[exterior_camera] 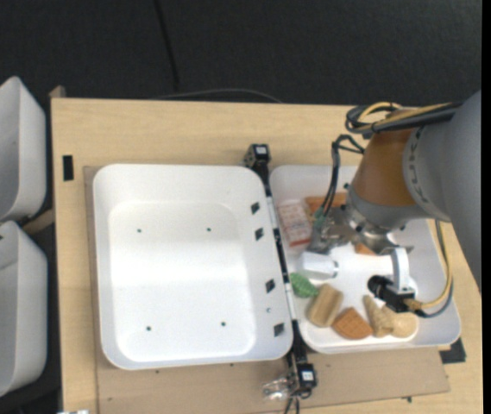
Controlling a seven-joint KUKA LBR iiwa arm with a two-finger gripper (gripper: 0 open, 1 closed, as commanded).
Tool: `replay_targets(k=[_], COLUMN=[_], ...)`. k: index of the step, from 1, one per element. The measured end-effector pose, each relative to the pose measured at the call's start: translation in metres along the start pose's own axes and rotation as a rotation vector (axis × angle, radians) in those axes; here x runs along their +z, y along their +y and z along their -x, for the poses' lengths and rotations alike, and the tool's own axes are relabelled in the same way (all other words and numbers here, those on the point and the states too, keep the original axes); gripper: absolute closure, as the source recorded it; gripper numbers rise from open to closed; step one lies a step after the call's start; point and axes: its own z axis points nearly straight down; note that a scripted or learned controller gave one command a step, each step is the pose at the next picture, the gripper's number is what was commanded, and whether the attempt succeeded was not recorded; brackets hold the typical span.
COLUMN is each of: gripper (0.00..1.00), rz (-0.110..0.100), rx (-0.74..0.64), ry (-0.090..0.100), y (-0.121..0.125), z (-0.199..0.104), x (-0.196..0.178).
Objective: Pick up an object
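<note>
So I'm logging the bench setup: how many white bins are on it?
2. The left bin sits at the middle of the bench; the right bin adjoins it, holding small objects, under the arm.

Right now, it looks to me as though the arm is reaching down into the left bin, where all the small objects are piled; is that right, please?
Not quite: the camera view shows the arm reaching down into the right bin, and that is where the small objects lie, along its near side. The left bin is not where it works.
</note>
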Motion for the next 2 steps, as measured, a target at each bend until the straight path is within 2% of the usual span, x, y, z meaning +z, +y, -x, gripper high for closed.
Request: replay_targets(k=[1, 2], gripper=[1.00, 1.00], rz=[0.017, 0.002], rx=[-0.003, -0.001], ry=[-0.002, -0.002], y=[0.061, 0.040], z=[-0.076, -0.160], x=[-0.108, -0.100])
